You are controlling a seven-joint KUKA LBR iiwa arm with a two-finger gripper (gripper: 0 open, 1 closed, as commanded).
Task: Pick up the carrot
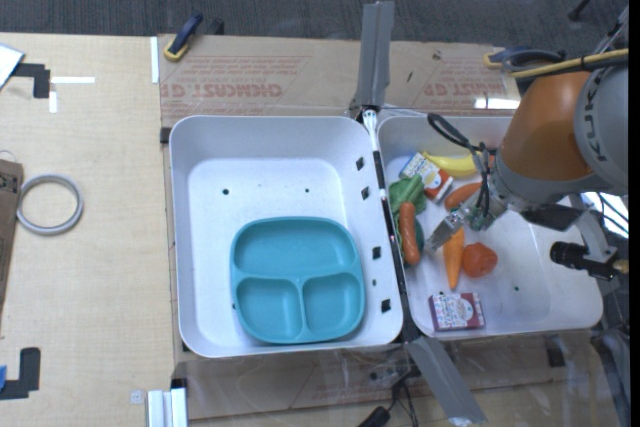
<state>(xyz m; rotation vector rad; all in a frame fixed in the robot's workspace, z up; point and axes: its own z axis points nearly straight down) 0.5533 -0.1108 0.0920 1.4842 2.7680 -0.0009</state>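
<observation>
One carrot [453, 259] is located just below the gripper [447, 233]; one tomato [479, 260] lies to its right. Finger opening cannot be told.

The bench [90, 315] is a pale wood-grain surface. A flattened brown cardboard sheet [270, 75] with red print lies across its far part. Two shallow white bins sit side by side on it: the left bin [190, 215] and the right bin [560, 310], their inner walls touching. On the bare wood at the left lies a roll of tape [45, 204], flat on its side, well apart from the bins. Near the far left edge sits a small black bracket [36, 79], and another black piece [27, 370] lies near the front left corner. A blue-and-yellow clamp [184, 35] rests at the cardboard's far left corner.
</observation>
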